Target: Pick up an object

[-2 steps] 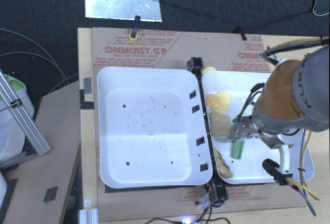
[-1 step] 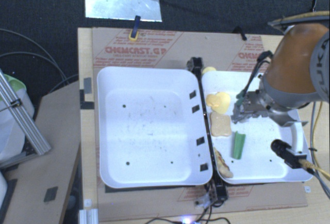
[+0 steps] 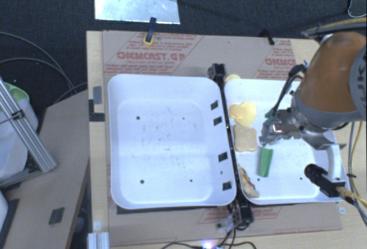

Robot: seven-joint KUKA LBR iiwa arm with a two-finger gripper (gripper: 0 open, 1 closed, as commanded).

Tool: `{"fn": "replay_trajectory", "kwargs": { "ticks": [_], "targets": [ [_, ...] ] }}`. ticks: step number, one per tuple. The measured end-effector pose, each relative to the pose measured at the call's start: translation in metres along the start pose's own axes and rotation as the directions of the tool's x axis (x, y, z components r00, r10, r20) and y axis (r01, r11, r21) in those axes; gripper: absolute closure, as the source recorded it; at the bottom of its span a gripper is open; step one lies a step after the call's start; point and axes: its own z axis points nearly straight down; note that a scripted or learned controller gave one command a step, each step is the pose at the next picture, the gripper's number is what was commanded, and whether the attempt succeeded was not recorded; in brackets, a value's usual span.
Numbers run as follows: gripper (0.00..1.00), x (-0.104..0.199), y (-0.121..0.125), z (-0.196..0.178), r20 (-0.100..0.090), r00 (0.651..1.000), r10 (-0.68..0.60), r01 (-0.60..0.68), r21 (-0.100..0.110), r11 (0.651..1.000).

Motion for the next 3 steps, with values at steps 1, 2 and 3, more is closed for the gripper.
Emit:
{"fn": "replay_trajectory", "kwargs": {
  "ticks": [1, 2, 3],
  "targets": [
    [1.0, 0.075, 0.002, -0.087, -0.003, 1.0, -0.01, 0.009, -0.009, 1.0],
    [1.0, 0.132, 0.002, -0.166, -0.004, 1.0, -0.007, 0.007, -0.009, 1.0],
    [1.0, 0.128, 0.002, -0.173, 0.0, 1.0, -0.006, 0.006, -0.005, 1.0]
  ]
}}
